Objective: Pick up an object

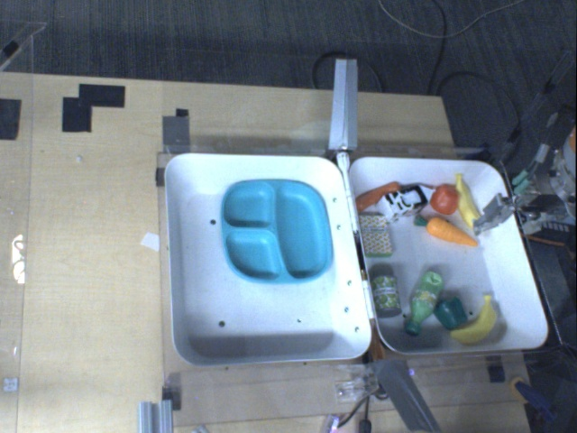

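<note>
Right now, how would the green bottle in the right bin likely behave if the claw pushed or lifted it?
The green bottle lies tilted on its side, so its rounded body would probably roll. It looks like a small plastic toy, likely light and stiff. The teal piece close beside it may get nudged along.

We see a robotics lab or test cell, not a home or shop. The pale wooden table carries two shallow white bins bolted side by side into a metal frame, with an aluminium rail running up between them. Black tape marks sit on the table top, and a clear panel edge stands at the left. Loose cables trail over dark grey carpet behind. The right bin holds plastic toy food rather than real groceries, and the left holds a blue divided tray, like props laid out for trials.
</note>
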